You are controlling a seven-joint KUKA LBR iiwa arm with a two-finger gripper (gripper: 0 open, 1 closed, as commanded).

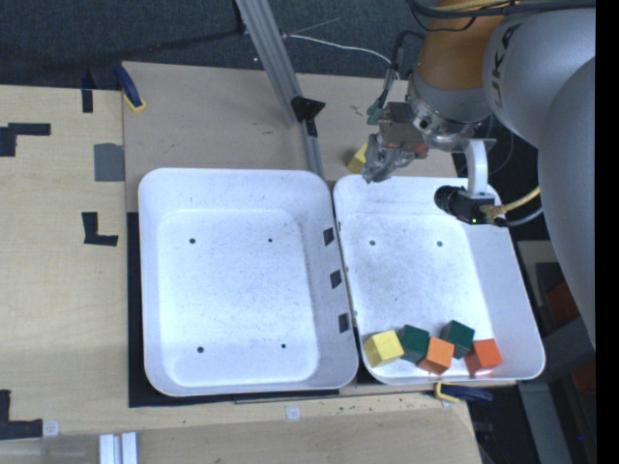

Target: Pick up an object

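Several small blocks lie together at the near edge of the right bin point(503, 259): a yellow block point(384, 346), a dark green block point(415, 339), an orange block point(438, 355), another green block point(458, 335) and a red-orange block point(484, 355). My gripper point(379, 167) hangs over the far left corner of the right bin, well away from the blocks. A bit of yellow point(358, 159) shows just behind the gripper's tip; I cannot tell what it is.
The left bin point(232, 278) sits beside the right one, their rims meeting in the middle. A grey metal bar point(276, 56) slants down from the top to the bins' far junction. A blue and yellow clip point(131, 90) lies at the bench's far left.
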